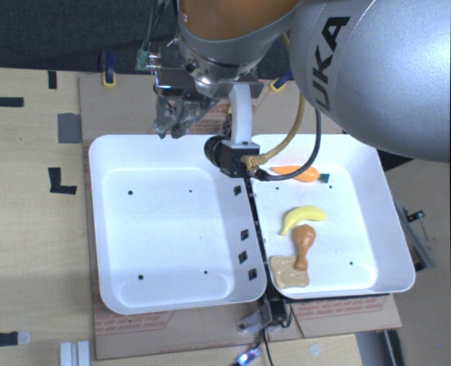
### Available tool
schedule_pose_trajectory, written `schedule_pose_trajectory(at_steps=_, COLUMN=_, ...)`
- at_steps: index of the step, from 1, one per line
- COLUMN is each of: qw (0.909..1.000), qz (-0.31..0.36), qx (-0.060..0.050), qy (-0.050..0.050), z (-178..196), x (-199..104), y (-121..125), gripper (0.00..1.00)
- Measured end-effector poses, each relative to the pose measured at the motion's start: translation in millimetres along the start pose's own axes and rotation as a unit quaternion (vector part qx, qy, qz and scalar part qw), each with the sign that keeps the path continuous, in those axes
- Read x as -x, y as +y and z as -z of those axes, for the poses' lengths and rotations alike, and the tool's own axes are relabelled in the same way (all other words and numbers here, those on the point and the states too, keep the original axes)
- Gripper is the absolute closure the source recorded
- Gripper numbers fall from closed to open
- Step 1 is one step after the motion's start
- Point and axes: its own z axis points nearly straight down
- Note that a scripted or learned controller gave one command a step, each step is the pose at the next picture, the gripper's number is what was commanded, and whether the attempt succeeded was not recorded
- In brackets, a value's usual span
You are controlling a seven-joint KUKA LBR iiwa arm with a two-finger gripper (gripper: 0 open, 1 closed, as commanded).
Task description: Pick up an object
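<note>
Camera view: arm (363, 52) raised, hand (176, 117) above bins' far edge

Bright, even overhead light. Mild glare on white bins (164, 227) and grey arm (385, 59). Soft faint shadows. Arm near lens slightly blurred; bench (27, 227) sharp.

Gripper (176, 120) above left bin (111, 158) rim; banana (302, 217), carrot (298, 173) in right bin (378, 227).

You can read one marking: the black letters "UKA", part of the maker's name, running vertically on the grey arm (378, 59) at upper right.
</note>
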Motion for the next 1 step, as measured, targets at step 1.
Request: schedule_pose_trajectory(at_steps=1, qw=1.0, qz=0.001, qx=0.006, qy=0.003, z=37.3, x=-0.2, y=37.9, gripper=1.0)
